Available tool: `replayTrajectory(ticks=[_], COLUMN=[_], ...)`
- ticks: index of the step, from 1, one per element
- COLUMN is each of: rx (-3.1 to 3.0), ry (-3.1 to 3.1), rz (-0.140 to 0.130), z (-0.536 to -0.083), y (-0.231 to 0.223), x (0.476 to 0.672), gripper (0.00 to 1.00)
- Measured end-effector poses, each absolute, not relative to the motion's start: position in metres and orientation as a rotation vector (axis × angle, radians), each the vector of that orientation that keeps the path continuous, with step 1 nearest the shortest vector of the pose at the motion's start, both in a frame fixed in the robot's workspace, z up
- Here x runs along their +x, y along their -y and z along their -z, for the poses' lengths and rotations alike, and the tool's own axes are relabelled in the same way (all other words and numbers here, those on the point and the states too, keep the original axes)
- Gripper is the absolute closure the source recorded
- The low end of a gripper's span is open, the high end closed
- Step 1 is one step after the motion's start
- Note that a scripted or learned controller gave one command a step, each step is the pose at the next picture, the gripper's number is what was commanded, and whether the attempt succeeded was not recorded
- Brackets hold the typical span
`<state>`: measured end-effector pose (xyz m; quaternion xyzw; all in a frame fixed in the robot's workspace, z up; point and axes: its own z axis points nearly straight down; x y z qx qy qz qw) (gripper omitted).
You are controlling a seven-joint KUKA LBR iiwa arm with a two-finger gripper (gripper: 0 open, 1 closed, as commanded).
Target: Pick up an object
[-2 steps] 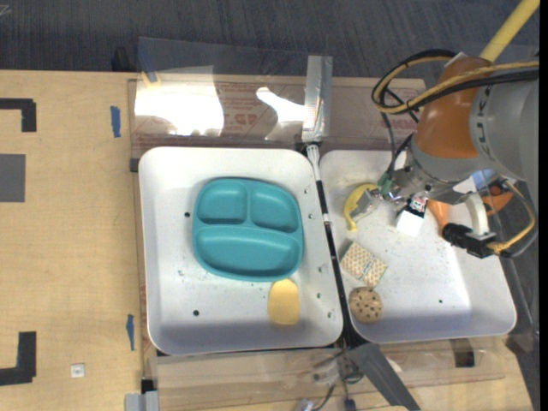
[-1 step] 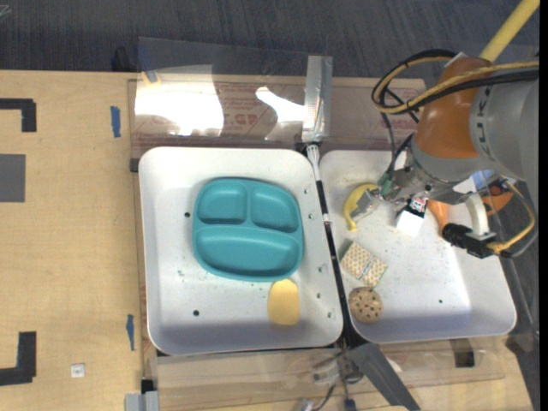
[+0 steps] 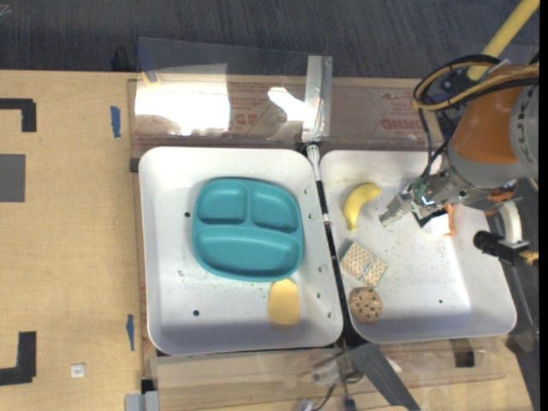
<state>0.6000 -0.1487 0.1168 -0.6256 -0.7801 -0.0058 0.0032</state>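
Note:
My gripper [image 3: 409,205] hangs over the upper middle of the right bin [image 3: 445,306], its grey fingers [image 3: 392,211] pointing left. A yellow banana [image 3: 358,202] lies just left of the fingertips, apart from them. Below it rest a checkered cracker-like packet [image 3: 363,265] and a round speckled cookie [image 3: 366,303]. Nothing shows between the fingers.
In the left bin [image 3: 163,229] sit a teal divided plate [image 3: 248,228] and a yellow lemon-like object [image 3: 284,302] near its lower edge. A clear plastic sheet and metal bracket [image 3: 317,101] stand behind the bins. Cables [image 3: 445,80] loop above the arm's orange band.

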Motion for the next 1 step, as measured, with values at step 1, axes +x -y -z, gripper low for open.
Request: replayTrajectory(ticks=[1], rx=[-2.004], ry=[2.426], rz=[0.007], z=[-0.0878], y=[0.0967], x=[0.5804], gripper=[0.00])
